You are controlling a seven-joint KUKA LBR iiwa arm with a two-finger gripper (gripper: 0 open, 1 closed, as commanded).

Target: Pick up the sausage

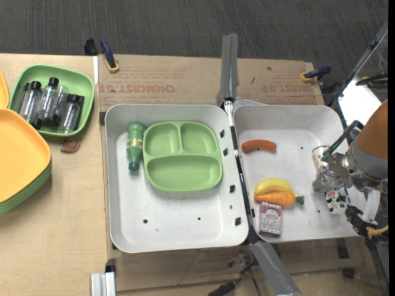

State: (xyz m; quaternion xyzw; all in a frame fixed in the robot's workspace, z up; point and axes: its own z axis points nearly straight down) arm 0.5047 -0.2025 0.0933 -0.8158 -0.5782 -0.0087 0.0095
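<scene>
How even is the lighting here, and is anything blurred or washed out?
Camera view: soft, even light, faint shadows; the orange-red sausage in the right white bin is sharp; a bright patch at the right edge is blown out; the gripper is cluttered and hard to read.

Bright, even light falls from overhead across the whole bench. The two white bins (179, 239) look clean and pale, with soft, short shadows under their rims and under the green divided plate (182, 156). A strong white glare patch sits at about three o'clock, beside the arm (373, 143), washing out detail there. The gripper (330, 177) area below that patch is cluttered and slightly soft, so fine parts are hard to read. The dark carpet (185, 11) at twelve o'clock is dimmer. Focus is otherwise sharp, colours vivid.
</scene>
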